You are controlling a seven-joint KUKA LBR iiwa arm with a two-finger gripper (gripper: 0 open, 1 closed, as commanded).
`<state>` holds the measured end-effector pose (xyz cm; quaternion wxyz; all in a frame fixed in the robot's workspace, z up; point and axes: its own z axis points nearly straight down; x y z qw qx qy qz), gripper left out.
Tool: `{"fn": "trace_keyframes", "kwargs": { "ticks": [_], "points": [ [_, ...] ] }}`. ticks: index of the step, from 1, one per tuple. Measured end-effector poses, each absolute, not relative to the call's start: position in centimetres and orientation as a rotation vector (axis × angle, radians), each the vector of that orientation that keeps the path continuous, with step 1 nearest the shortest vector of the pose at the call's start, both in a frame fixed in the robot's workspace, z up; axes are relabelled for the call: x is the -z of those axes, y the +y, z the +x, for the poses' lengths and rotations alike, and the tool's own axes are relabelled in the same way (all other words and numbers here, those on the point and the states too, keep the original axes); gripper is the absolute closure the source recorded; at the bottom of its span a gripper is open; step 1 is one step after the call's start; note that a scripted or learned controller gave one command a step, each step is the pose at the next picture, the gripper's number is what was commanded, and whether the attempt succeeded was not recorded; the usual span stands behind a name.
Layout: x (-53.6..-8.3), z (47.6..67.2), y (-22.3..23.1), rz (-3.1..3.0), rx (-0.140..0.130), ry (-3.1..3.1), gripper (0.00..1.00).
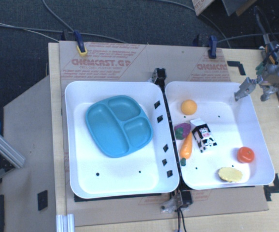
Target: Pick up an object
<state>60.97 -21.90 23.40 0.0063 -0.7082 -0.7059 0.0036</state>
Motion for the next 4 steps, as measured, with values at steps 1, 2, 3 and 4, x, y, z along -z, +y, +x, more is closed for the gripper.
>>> {"fn": "trace_keyframes", "kwargs": {
  "ticks": [1,2,3,4],
  "points": [
    [-24.3,61.3,-21.8,-2.221,0.0,-2.222,0.0],
    [-18.1,61.0,-21.4,-2.217,-0.003,-2.219,0.0],
    [-12.7,60.4,-20.4,-2.216,-0.004,-2.217,0.0],
    [-8.3,60.4,-20.3,-2.218,-0.003,-2.219,0.0]
  ]
}}
